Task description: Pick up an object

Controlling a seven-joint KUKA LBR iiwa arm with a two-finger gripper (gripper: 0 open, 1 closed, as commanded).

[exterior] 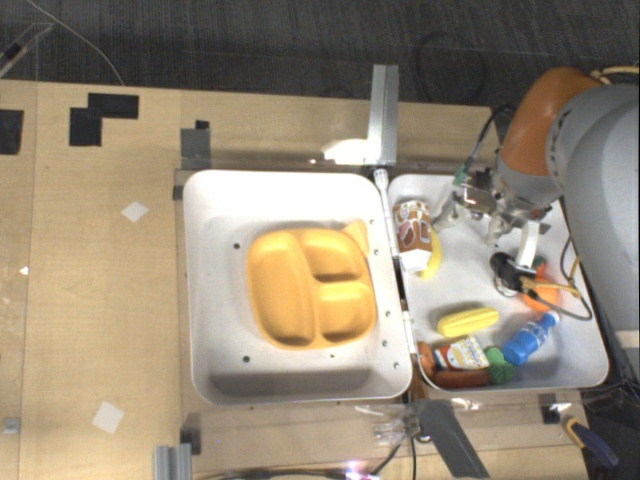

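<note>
My gripper (487, 211) hangs over the far part of the right bin (590, 368), under the orange band of the arm (535, 118). Nothing is seen between its fingers. Just left of it a brown and white cup (411, 228) lies against the bin's left wall, with a small yellow piece (433, 259) beside it. Nearer the front lie a yellow corn cob (467, 320), a blue bottle (528, 338), a red and white packet (458, 358) and a small green item (498, 368). An orange carrot (548, 288) lies towards the right side.
The left bin (215, 358) holds a yellow compartment tray (310, 286) in its middle. A metal post (384, 118) stands behind the divider between the bins. The grey arm body (605, 198) covers the right bin's far right corner.
</note>
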